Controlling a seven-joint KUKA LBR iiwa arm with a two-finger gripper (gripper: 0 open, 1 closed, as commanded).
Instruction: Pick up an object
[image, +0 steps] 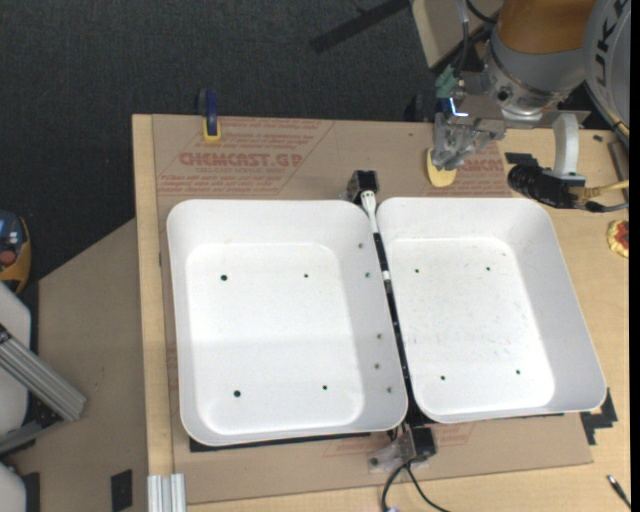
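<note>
My gripper (451, 160) hangs high at the upper right, over the board just past the far rim of the right bin (565, 270). A small pale yellow object (440, 172) sits at its fingertips, pinched between the fingers, which are shut on it. The object's lower, rounded end pokes out below the fingers. The grey wrist with its orange band rises out of the top of the view.
The left bin (185, 300) and the right bin lie side by side on a cardboard-covered board (260, 150). A black clip (362, 185) joins them at the far edge. A blue and yellow clamp (210, 115) stands at the board's back left.
</note>
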